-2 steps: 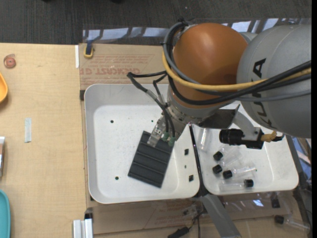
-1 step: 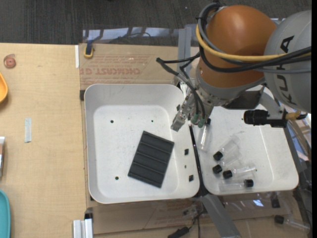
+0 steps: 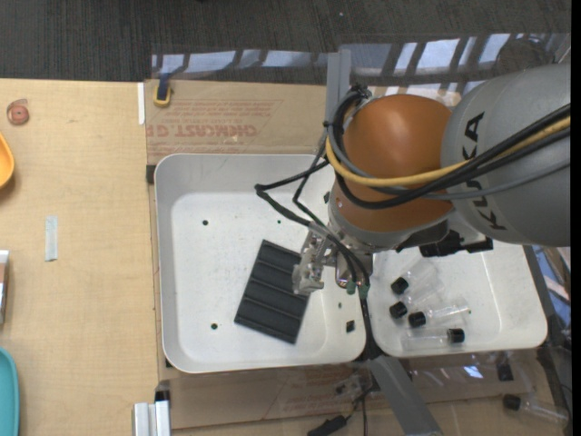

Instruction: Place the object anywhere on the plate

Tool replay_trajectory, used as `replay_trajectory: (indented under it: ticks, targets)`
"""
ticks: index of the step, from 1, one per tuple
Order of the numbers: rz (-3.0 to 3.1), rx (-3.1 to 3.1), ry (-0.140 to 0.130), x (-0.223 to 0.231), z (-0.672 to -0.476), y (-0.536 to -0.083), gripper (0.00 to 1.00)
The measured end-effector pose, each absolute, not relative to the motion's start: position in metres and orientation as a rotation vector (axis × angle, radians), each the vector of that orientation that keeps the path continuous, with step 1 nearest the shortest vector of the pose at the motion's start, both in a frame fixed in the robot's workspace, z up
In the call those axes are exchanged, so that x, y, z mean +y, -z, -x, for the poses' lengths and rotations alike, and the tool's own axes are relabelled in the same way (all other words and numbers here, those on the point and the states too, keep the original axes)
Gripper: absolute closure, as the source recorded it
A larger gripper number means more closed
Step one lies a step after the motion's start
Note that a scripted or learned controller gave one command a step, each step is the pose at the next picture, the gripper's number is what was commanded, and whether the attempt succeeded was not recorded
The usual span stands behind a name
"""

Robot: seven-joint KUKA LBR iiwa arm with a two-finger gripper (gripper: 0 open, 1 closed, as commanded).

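1. Found the black ribbed plate point(image 3: 270, 293) lying flat and askew on the floor of the left bin point(image 3: 167, 243), toward that bin's right half.
2. Could not pick out the object itself with any certainty: saw nothing plainly clamped at the hand point(image 3: 311, 271), and judged the likeliest candidates to be the clear vials point(image 3: 425, 313) with black caps, lying loose in the right bin point(image 3: 536, 327).
3. Saw the hand low over the plate's upper right corner, just beside or touching its edge; could not tell whether apart or together, with the metal parts blurred against the white.
4. Noted the arm point(image 3: 399, 162), orange-banded, reaching in from the right above the wall between the bins, with black cables point(image 3: 289, 198) looping out to its left.
5. Judged the step as the placing approach if anything small was carried, otherwise a try gone astray.
6. Reckoned the next move called for a short shift inward over the plate's ribs before any release, or else a return to the vials for a fresh grasp.
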State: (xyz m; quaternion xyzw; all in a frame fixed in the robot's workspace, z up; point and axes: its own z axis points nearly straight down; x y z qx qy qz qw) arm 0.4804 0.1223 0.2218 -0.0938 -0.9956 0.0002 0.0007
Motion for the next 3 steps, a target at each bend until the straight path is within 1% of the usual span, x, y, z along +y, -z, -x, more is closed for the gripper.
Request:
replay_trajectory:
  ticks: [1, 2, 3]
  targets:
    - [0.401, -3.119, 0.001, 0.082, -0.479, -0.285, 1.00]
    - [1.001, -2.976, -0.004, 0.124, -0.478, -0.267, 1.00]
    - [0.684, -3.064, -0.004, 0.155, -0.478, -0.243, 1.00]
